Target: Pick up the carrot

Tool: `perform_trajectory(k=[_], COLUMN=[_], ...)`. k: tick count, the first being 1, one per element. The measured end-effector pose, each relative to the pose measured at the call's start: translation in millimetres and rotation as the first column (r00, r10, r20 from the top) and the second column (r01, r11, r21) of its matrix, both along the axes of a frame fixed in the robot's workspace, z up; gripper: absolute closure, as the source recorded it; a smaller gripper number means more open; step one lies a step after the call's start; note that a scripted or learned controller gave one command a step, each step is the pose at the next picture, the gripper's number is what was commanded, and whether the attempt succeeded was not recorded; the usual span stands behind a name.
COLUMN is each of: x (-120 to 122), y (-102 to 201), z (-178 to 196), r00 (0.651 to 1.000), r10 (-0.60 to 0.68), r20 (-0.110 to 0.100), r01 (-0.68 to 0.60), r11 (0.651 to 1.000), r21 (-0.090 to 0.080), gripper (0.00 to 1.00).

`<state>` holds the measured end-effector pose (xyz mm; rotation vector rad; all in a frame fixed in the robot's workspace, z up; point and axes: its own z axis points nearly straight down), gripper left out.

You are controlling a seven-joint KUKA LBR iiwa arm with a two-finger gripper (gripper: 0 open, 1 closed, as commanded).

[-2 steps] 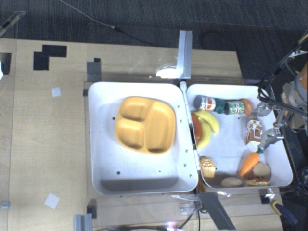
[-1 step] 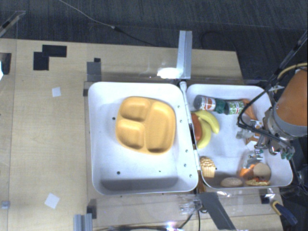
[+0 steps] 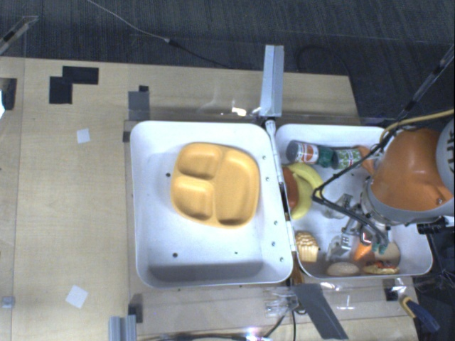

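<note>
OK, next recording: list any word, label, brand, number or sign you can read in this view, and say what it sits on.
No text is readable.
Bottle lying in the right bin: its red, white and green label has print too small and blurred to read.
Black blocks on the bench: plain shapes, no characters.
Pale square tags on the bench: blank as far as can be seen.

Pale wooden bench (image 3: 64, 212) bore black tape marks (image 3: 71, 82). Dark grey carpet (image 3: 213, 13) lay beyond, crossed by a thin cable (image 3: 114, 16).
</note>
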<state>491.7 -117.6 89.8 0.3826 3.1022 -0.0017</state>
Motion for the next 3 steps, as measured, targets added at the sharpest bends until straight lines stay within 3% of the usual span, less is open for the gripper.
perform_trajectory(k=[1, 2, 3], x=[-0.5, 3.4, -1.4], y=[-35.6, -35.0, -8.4], z=[-0.5, 12.7, 98.3], r00=[0.974, 0.976, 0.926], r10=[-0.225, -0.219, -0.377], r20=[-0.002, 0.009, -0.003], r01=[0.225, 0.219, 0.377], r11=[0.974, 0.976, 0.926], r21=[0.005, 0.005, 0.006], gripper=[0.0, 1.0, 1.0])
